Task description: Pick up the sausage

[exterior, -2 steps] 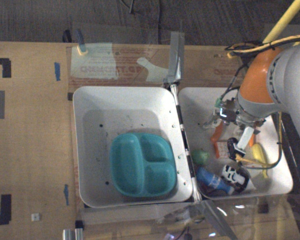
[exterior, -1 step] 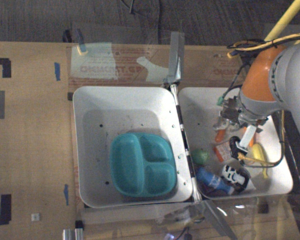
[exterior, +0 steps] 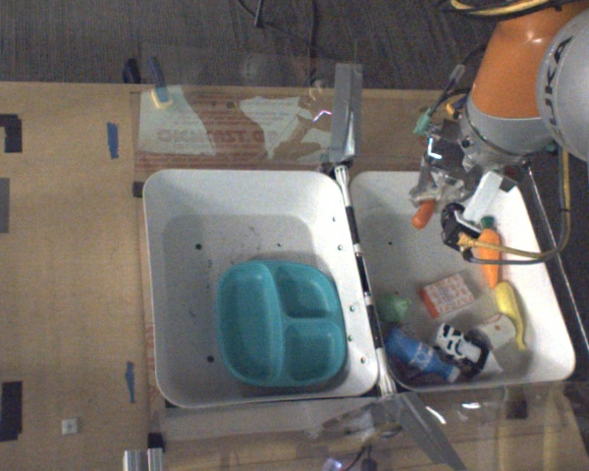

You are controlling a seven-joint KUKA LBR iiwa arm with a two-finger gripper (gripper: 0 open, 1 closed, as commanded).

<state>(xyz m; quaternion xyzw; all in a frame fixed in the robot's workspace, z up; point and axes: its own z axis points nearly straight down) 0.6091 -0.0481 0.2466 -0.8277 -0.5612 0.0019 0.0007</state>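
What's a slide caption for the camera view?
Hand over the right bin with an orange sausage at its fingertips; teal plate in the left bin.

- White lettering is showing faintly on the clear sheet (exterior: 238, 126) lying at twelve o'clock from the left bin (exterior: 172, 204); it is coming through washed out and mirrored, too pale to make out as words.
- Dark letters are running down the grey arm (exterior: 569, 57) at two o'clock, partly cut off at the edge, not fully readable.
- The small orange box (exterior: 448, 294) in the right bin (exterior: 393, 224) is carrying print too small to read.
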